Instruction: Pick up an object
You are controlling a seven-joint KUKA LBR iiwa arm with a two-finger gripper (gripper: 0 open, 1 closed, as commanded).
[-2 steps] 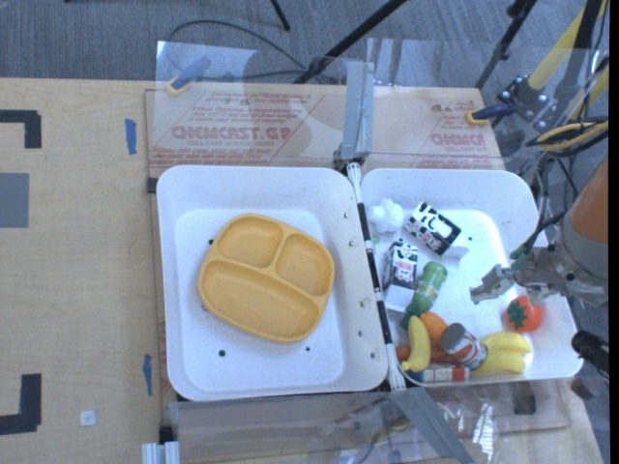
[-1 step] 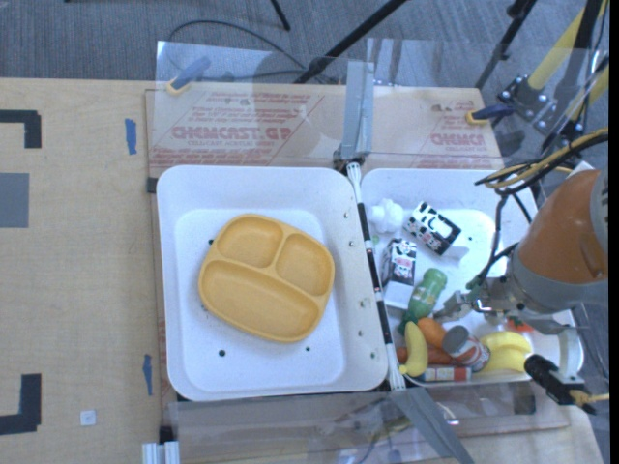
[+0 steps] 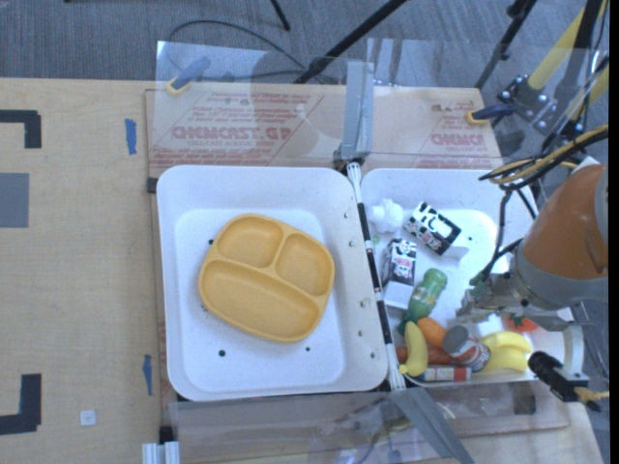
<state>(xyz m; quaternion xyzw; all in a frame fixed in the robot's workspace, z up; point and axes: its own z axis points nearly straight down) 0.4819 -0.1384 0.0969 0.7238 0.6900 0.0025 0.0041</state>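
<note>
The right bin (image 3: 474, 222) holds a heap of small items. Among them are a green bottle (image 3: 426, 293), a yellow banana (image 3: 415, 348), an orange carrot (image 3: 432, 333), a small can (image 3: 458, 342), a yellow lemon-shaped piece (image 3: 509, 352), two black-and-white cartons (image 3: 432, 228) (image 3: 401, 260) and a white lump (image 3: 386, 215). My gripper (image 3: 490, 304) hangs low over the bin's right front part, just above the can and the lemon-shaped piece. The wrist's grey body and orange band (image 3: 573, 225) cover that corner of the bin.
In the left bin (image 3: 184, 259) lies a yellow three-compartment plate (image 3: 267, 276). A ridge (image 3: 365, 278) divides the two bins. Clear plastic sheets (image 3: 251, 129) lie behind them, and cables (image 3: 542, 162) run at the right.
</note>
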